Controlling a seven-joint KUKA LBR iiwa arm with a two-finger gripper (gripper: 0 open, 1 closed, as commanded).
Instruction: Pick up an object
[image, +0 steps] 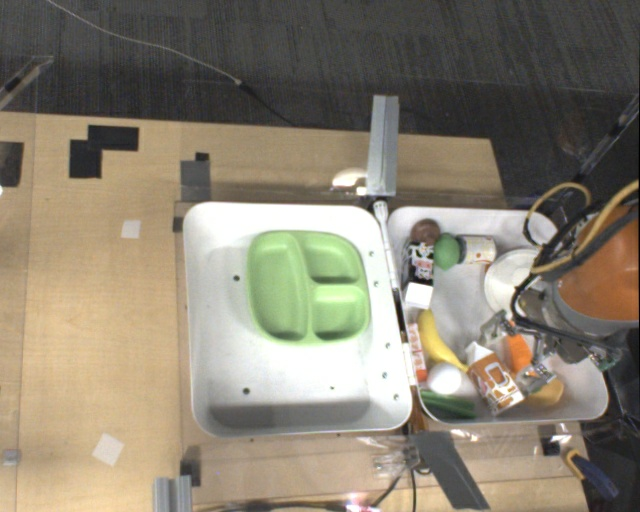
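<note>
The likeliest target is an orange carton lying tilted near the front of the right bin, with a small orange piece just above it. The gripper is seen low over these two, at the end of the arm that reaches in from the right. Whether it is spread or pressed together cannot be told, since the wrist and cables hide it. Nothing is seen lifted clear of the bin, so the pick is judged not yet done: a grasp and a lift are left.

Beside the carton a banana is laid along the bin's left side, with a white egg just below it and a dark green piece along the front wall. A yellow item is partly seen to the right of the carton. Toward the back, a brown ball, a black-and-white box, a green ball and a white plate are crowded together.

The left bin carries a green tray with compartments, well apart from the gripper. Both bins are set on the worktop.
</note>
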